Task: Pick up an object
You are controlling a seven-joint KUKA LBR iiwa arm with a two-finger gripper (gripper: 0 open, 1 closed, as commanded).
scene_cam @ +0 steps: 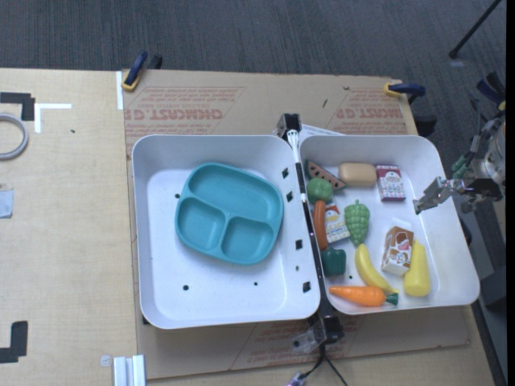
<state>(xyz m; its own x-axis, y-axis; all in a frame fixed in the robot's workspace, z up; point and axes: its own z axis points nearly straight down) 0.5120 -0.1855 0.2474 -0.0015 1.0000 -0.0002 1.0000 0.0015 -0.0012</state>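
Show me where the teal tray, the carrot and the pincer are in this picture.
teal tray [229, 212]: camera view, on the ridge between its compartments.
carrot [358, 295]: camera view, on the middle of its orange body.
pincer [428, 197]: camera view, at its fingertips above the right bin's edge.

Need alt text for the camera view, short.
The gripper hovers at the right bin's right edge, above toy food including a carrot and banana. The left bin holds a teal divided plate.

Toys crowd the right bin, leaving bare floor seemingly only along its right wall beyond the carton.
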